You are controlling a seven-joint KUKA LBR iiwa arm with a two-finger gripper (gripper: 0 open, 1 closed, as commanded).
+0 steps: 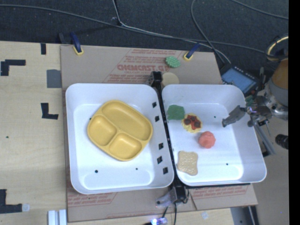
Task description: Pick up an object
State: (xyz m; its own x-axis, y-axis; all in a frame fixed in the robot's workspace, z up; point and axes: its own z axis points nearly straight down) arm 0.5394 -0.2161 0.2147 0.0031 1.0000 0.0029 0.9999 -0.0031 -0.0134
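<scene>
While my arm reaches in from the right side of the bench, my pincer (239, 116) hangs at the right wall of the right bin (243, 170), roughly halfway along that wall; one grey finger (233, 116) slants in over the white floor, and I cannot tell whether the pincer is spread or pressed together, though nothing shows between its tips. Four small things lie in this bin. Near its left wall, toward the far edge, sits a green piece (176, 111). Just beside it, a little closer to the middle, lies a yellow piece with red topping (192, 122). Close to that one, nearer the middle of the floor, rests a round red piece (206, 139), the closest thing to my pincer yet apart from it. By the near left corner lies a tan slice like bread (188, 162). The left bin (77, 139) holds a yellow divided plate (120, 130), set at an angle in its middle. Beyond the far edge of the bins, a green knobbly thing (172, 61) lies on the brown board (136, 64).
</scene>
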